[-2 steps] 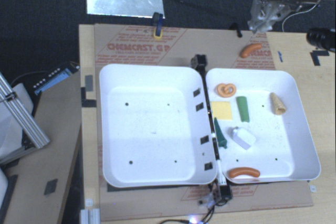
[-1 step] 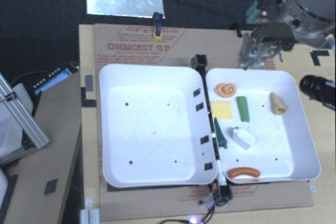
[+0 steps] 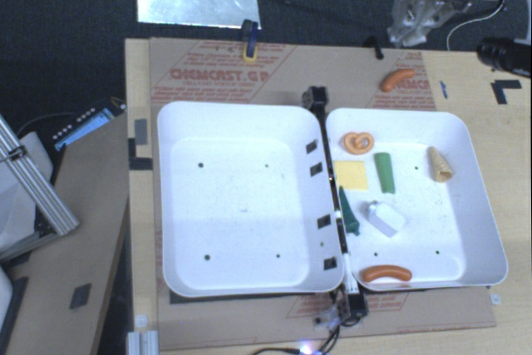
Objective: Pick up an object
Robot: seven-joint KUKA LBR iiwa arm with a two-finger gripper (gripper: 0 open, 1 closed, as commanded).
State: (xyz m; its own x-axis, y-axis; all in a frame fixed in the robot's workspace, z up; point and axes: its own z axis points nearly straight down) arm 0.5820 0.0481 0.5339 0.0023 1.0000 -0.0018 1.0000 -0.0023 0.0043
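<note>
Green block (image 3: 384, 172) lay upright-long near the centre of the right bin (image 3: 478, 204), pretzel (image 3: 359, 143) at its 11 o'clock, yellow square (image 3: 350, 175) at 9, white block (image 3: 385, 219) at 6, cone (image 3: 440, 164) at 3. It looked light, stiff and smooth; best pinched across its narrow sides. Open floor lay toward 4 o'clock, walls well apart. Gripper (image 3: 416, 12) hung beyond the bin at 12 o'clock, nothing visibly in it; its opening could not be told.

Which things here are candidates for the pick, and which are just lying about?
For the job, in the right bin:
pretzel
yellow square
green block
cone
white block
dark green tool
sausage
gripper, raised beyond the bins

Lying about:
second sausage on the bench
yellow clamp
left bin
</note>
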